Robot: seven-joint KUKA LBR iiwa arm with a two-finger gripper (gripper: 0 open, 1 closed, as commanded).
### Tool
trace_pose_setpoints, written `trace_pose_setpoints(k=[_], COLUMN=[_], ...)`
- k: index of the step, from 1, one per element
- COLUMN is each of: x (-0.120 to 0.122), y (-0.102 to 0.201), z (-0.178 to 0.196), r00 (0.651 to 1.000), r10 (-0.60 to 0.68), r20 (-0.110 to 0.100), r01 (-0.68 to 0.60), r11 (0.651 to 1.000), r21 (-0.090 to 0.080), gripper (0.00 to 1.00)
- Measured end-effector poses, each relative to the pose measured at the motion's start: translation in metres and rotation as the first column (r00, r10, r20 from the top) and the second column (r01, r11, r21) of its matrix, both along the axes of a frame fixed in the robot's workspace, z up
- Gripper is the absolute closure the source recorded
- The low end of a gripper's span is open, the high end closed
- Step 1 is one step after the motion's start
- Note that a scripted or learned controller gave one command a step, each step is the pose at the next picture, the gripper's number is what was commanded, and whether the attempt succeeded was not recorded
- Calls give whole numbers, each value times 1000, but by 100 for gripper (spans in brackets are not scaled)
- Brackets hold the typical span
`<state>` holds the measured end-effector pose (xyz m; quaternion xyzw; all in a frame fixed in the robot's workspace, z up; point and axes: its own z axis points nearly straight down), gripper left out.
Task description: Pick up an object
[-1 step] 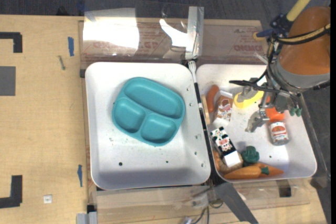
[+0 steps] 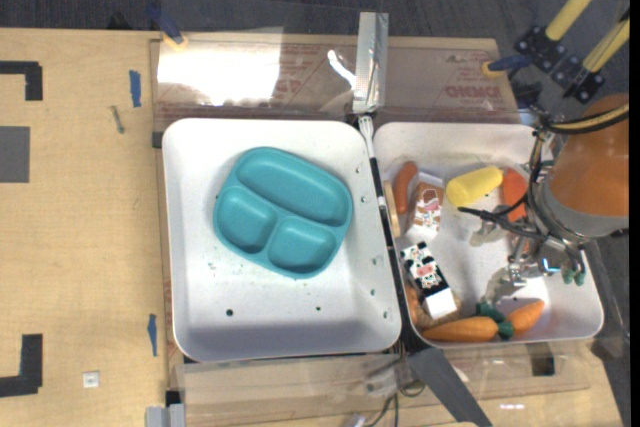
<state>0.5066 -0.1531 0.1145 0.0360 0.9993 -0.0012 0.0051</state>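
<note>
Camera view shows the gripper [image 2: 515, 277] low in the right bin [image 2: 590, 315], grip unclear; nothing lifted yet.

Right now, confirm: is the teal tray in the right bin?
No, the teal tray lies in the left bin.

Both white bins, left [image 2: 190, 245] and right [image 2: 585, 315], look like smooth moulded plastic with a soft sheen; the teal divided tray [image 2: 283, 210] inside the left bin is plastic too, smooth, semi-matt. Left of that bin the bench top [image 2: 75, 245] reads as matt, pale wood or board, and behind it a clear sheet [image 2: 260, 65] is glossy, catching glare. Inside the right bin, the yellow piece [image 2: 473, 185] and the carrot [image 2: 462, 329] look like smooth, slightly shiny plastic.
</note>
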Motion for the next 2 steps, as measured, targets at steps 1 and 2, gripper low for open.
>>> trace_pose_setpoints(k=[1, 2], x=[70, 64], y=[1, -62], z=[6, -26], r00=[1000, 991], r10=[-18, -133], r20=[-2, -1], r01=[18, 133], r11=[1000, 991], r21=[3, 2], gripper=[0, 0])
